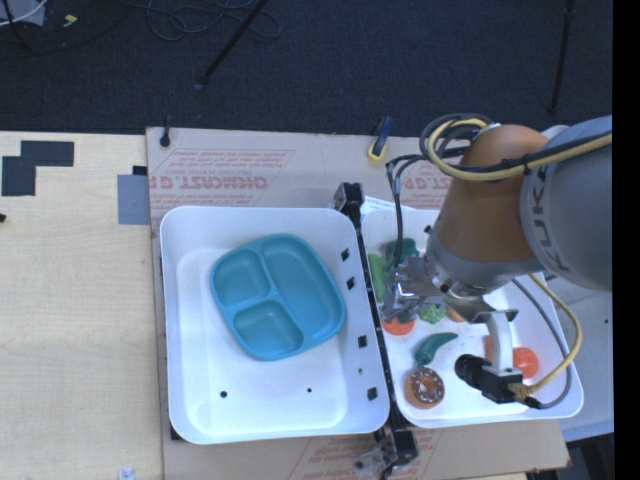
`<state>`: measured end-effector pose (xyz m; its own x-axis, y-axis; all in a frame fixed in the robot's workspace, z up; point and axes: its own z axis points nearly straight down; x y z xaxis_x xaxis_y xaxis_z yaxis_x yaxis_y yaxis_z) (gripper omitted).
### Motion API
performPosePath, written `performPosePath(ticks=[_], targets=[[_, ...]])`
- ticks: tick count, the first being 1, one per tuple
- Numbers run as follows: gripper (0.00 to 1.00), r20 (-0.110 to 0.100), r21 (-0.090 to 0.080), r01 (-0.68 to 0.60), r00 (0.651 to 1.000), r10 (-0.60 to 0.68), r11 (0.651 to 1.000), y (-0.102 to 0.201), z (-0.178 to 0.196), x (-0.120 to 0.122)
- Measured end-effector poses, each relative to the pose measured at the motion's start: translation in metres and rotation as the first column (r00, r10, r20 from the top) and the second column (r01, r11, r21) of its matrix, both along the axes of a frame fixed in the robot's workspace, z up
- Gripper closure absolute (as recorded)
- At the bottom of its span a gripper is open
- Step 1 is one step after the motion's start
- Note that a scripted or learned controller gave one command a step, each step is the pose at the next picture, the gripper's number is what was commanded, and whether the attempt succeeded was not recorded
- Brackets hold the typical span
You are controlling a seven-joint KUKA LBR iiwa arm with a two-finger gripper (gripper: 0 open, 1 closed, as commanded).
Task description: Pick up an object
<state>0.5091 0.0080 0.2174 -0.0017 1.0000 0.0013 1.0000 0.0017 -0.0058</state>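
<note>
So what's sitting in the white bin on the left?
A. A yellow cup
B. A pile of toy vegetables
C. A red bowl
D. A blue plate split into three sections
D: the left bin holds a blue divided plate with three compartments, while the small toy foods, such as the donut, lie in the right bin under the arm.

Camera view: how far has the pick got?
Done: the arm has reached over the right bin. In hand: nothing visibly gripped; the wrist hangs above the small items near the bin's left side. Left: the donut and green pepper lie loose; blue plate sits in the left bin.
</note>
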Motion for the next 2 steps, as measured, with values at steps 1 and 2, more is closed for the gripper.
performPosePath(ticks=[1,2], targets=[[1.00,0.000,0.000,0.002,1.000,-0.002,1.000,-0.003,0.004,-0.005],[1.00,0.003,-0.001,0.000,1.000,0.000,1.000,-0.001,0.020,0.006]])
